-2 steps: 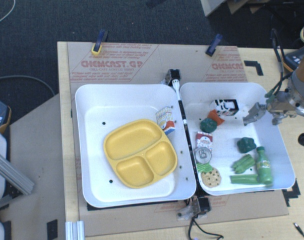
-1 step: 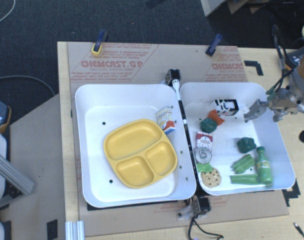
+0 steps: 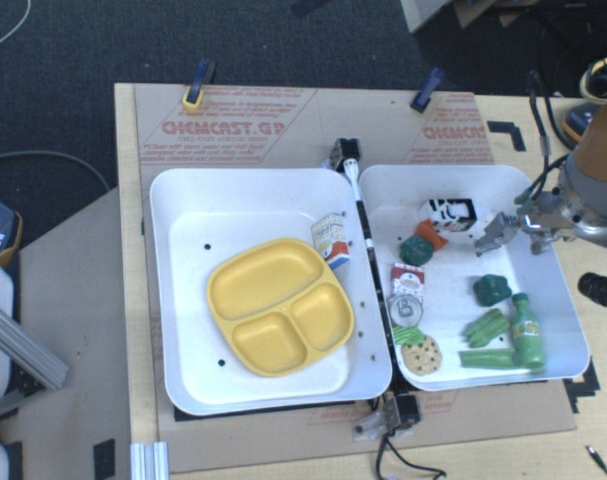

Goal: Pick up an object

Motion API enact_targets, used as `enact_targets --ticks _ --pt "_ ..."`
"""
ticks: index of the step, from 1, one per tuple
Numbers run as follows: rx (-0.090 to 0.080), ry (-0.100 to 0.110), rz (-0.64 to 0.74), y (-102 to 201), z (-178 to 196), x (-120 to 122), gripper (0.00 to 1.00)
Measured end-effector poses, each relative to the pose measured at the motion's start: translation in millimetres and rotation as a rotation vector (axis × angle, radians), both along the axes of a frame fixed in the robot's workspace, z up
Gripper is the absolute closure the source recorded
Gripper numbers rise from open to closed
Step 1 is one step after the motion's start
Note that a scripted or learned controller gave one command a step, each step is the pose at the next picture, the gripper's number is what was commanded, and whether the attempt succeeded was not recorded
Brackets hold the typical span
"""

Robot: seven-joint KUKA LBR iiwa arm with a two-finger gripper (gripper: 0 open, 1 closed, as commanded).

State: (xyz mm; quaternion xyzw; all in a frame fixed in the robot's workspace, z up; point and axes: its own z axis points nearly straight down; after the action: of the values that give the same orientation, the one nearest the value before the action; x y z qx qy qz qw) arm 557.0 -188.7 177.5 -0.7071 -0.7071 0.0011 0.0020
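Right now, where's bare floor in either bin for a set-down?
Left bin: bare strip along its far and left walls, around the yellow tray. Right bin: bare far-left corner, before the black-and-white item. Crowded: green bottle, cookie, can.

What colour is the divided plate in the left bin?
Yellow. The divided plate shows plainly in the camera view, lying in the left bin.

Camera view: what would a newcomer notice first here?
The yellow divided plate dominates the left bin, with a small carton by its upper right edge. The right bin holds green toys and a cookie, with the gripper above its upper right.
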Motion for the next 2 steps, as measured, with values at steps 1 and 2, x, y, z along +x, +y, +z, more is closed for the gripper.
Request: enact_targets --ticks 1,2 --pt "0.002 0.004 -0.001 0 -62 -8 0.00" --pt "0.001 0.001 0.000 1 -95 -8 0.00"
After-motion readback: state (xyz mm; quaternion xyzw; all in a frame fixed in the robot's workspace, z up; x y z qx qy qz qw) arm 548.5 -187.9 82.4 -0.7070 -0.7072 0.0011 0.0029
